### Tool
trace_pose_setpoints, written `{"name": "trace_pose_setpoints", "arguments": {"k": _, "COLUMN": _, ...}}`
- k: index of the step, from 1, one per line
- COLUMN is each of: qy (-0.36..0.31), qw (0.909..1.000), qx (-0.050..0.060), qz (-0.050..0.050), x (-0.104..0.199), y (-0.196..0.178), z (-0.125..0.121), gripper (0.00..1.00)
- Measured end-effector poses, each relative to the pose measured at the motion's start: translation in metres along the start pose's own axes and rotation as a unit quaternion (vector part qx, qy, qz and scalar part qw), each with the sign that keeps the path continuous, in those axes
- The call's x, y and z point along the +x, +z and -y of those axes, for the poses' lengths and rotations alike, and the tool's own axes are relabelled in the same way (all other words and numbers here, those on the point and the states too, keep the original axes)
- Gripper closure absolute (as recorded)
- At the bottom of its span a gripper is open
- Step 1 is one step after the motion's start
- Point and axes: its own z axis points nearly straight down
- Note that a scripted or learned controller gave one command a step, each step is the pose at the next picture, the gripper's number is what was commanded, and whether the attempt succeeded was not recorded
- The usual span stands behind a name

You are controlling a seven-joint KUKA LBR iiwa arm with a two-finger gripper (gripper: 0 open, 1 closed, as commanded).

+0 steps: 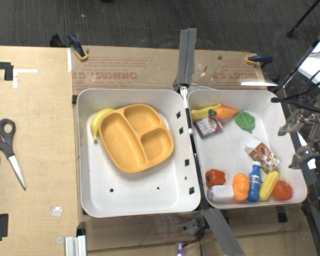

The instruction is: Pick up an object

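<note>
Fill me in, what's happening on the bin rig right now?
Nothing is being handled yet. The left bin holds a yellow divided plate with a banana tucked against its left side. The right bin holds the small items: a green leaf, a carrot, a blue bottle, corn, a red pepper and a few packets. The arm's metal parts sit at the right bin's far right edge, with no item in the end effector.
</note>
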Motion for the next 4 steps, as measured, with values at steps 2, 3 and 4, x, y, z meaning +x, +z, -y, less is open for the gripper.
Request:
{"name": "trace_pose_setpoints", "arguments": {"k": 2, "qy": 0.058, "qw": 0.998, "qx": 0.006, "qz": 0.023, "x": -0.003, "y": 0.173, "z": 0.027, "gripper": 0.0}}
{"name": "trace_pose_setpoints", "arguments": {"k": 3, "qy": 0.115, "qw": 0.9934, "qx": 0.0, "qz": 0.001, "x": -0.04, "y": 0.192, "z": -0.049, "gripper": 0.0}}
{"name": "trace_pose_setpoints", "arguments": {"k": 4, "qy": 0.161, "qw": 0.9869, "qx": 0.0, "qz": -0.001, "x": 0.013, "y": 0.193, "z": -0.079, "gripper": 0.0}}
